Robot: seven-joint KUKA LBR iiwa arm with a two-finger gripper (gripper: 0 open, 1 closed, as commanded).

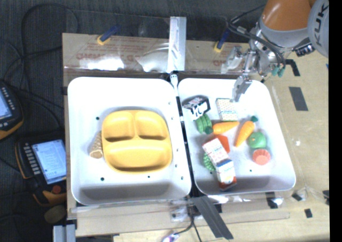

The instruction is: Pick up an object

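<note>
We see the end effector [239, 89] hanging over the right bin's [278, 174] far corner; we cannot tell its grip state, as the tips blur together. Just below it lies a small white box [227, 109], then two carrots [235, 129]. Far to its left, the yellow tray [137, 139] sits in the left bin [80, 129].

A: Left bin [80, 129], white; tray [137, 140] yellow, cone [96, 146] tan at its left edge.
B: Right bin [278, 129] white too. Carrot [245, 132] orange, carton [218, 155] red-and-white.
</note>
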